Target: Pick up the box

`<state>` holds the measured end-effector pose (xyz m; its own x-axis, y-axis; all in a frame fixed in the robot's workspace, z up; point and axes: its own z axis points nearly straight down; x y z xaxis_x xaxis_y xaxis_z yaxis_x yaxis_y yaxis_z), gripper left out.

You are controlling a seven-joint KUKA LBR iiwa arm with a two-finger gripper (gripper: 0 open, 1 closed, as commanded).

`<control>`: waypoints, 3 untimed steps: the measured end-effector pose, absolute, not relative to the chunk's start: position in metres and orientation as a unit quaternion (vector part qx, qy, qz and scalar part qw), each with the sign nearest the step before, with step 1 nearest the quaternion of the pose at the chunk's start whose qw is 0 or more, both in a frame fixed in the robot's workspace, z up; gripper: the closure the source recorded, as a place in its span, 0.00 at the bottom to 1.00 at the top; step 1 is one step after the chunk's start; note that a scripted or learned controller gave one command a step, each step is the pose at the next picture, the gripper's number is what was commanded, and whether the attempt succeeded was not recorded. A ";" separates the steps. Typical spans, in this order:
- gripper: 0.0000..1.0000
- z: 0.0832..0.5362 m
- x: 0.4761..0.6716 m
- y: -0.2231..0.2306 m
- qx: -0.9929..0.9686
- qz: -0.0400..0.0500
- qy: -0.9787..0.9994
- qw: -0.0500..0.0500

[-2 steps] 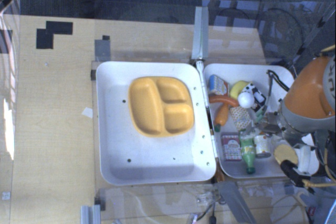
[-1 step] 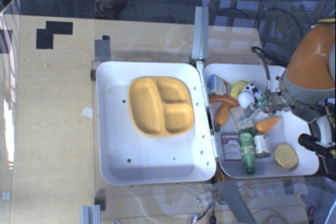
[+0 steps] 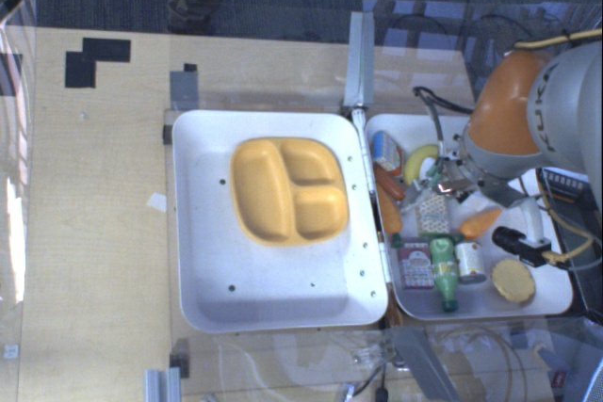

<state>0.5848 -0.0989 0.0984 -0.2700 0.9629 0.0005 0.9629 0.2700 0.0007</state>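
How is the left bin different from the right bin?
The left bin carries one yellow tray; the right bin carries many small things, like a green bottle and a banana. The arm reaches over the right bin, not the left. Both are shallow and white.

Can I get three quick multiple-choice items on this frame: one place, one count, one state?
1. Where does the yellow tray lie?
A. left bin
B. right bin
C. bare bench

2. How many compartments does the tray have?
A. one
B. three
C. six

3. How does the green bottle sit?
A. standing upright
B. lying on its side
C. hanging from the arm

Key: 1 A, the tray rests alone in the left bin, apart from the clutter in the right bin. 2 B, one long section on the tray's left and two smaller ones on its right. 3 B, the bottle lies flat on the right bin's floor, its cap toward the near rim.
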 end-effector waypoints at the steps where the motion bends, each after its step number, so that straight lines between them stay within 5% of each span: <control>1: 1.00 0.107 0.586 -0.100 0.604 0.001 0.797 0.001; 2: 1.00 0.183 0.631 -0.080 0.707 0.001 0.708 0.001; 3: 1.00 0.206 0.618 -0.041 0.751 0.000 0.661 0.001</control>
